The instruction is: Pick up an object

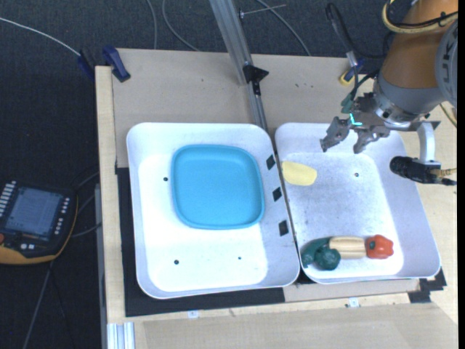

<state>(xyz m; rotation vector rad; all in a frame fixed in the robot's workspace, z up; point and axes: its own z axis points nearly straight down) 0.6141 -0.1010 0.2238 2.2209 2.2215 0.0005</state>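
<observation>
Two-finger grey gripper hangs open and apparently empty over the right white bin's far edge. Small yellow lump lies left; green, tan and red pieces cluster near.

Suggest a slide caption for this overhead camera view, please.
Open gripper hovers over the right bin holding a yellow piece; blue plate lies in the left bin.

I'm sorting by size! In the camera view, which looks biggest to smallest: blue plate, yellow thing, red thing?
1. Blue plate, by far the largest.
2. Yellow thing in the right bin.
3. Red thing, a little smaller, though these two look close in size.
</observation>
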